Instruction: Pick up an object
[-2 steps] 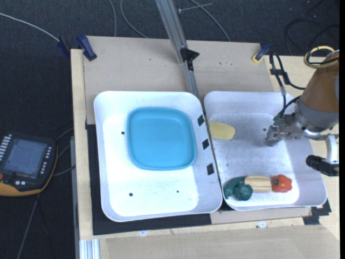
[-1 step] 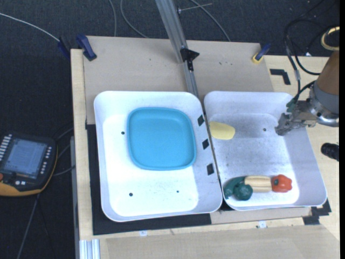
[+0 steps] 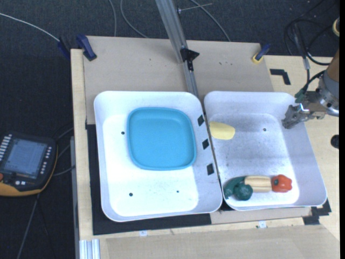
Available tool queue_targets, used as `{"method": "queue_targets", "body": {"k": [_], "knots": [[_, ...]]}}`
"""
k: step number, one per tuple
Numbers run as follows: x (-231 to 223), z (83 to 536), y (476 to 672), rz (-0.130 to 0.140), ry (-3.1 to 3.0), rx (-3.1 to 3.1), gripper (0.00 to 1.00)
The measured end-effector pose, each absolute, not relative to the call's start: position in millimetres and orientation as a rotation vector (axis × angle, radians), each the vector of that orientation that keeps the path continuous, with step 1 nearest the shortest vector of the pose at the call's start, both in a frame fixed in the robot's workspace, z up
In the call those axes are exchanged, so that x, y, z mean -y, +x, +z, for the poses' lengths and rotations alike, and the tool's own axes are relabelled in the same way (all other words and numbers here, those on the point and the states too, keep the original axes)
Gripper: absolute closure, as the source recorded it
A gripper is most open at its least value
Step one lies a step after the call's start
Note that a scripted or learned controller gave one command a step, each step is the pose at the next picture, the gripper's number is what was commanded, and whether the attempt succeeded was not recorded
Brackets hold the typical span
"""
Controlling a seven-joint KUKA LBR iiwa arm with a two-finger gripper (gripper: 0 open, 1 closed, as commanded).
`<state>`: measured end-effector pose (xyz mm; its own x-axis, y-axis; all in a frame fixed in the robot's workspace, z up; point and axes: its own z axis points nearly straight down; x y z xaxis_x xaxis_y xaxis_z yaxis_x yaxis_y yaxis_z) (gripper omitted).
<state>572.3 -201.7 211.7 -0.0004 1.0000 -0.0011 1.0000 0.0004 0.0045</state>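
Observation:
The right bin (image 3: 302, 150) holds a pale yellow lump (image 3: 221, 130) near its left wall. Along its front wall lie a dark green piece (image 3: 239, 190), a tan stick (image 3: 258, 184) and a red-orange piece (image 3: 281, 183) in a row. My gripper (image 3: 291, 118) hangs over the bin's far right rim, well away from all of these. Nothing shows between its fingers.
The left bin (image 3: 110, 144) holds a blue square plate (image 3: 161, 138). A metal pole (image 3: 171, 20) slants up from between the bins at the back. Blue and yellow clamps sit on the bench's far edge. A handheld pendant (image 3: 24, 162) lies on the floor at left.

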Motion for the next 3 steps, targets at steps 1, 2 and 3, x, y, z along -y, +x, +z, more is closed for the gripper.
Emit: {"method": "queue_targets", "body": {"k": [1, 2, 3], "knots": [[193, 260, 570.3, 0.003, 2.218, -2.220, 1.00], [138, 247, 568.4, 0.002, 2.217, -2.226, 1.00], [86, 235, 570.5, 0.001, 2.217, -2.227, 1.00]]}}
